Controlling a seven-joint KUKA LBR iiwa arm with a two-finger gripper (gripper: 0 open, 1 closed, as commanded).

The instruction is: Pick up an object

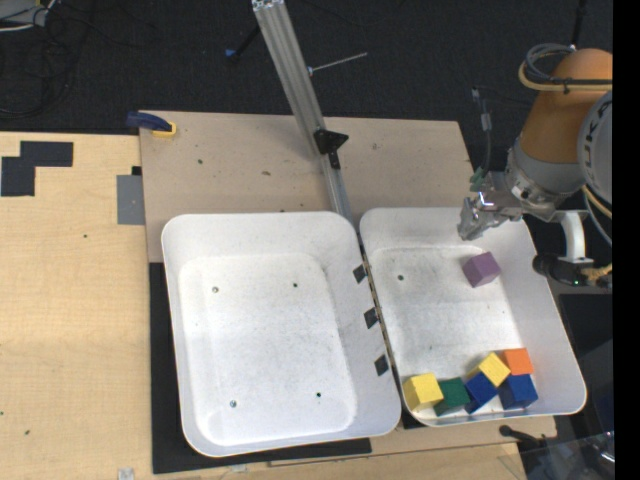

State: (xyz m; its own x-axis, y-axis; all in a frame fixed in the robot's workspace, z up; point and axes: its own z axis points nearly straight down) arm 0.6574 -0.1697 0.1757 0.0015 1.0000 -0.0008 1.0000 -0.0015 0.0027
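Purple cube [482, 268] is the easy target: sits alone on the floor of the right bin [548, 313], upper part, well apart from the cluster in the near corner. Gripper [474, 222] hangs above and just up-left of it, not touching; can't tell the claw's state from this angle, too small and dark. The cube looks like a small rigid block, probably wood or foam, so light, stiff, not fragile. Faces look flat and matte, so slip risk seems low. Best hold, I'd say: straddle two opposite side faces, square to them, since it sits slightly rotated to the bin walls. The rest is packed tight: yellow cube [423, 389], green cube [452, 396], two blue cubes [518, 392], another yellow [493, 369], orange cube [518, 360], all touching, with little room to get in. Left bin [190, 243] holds nothing to grab.
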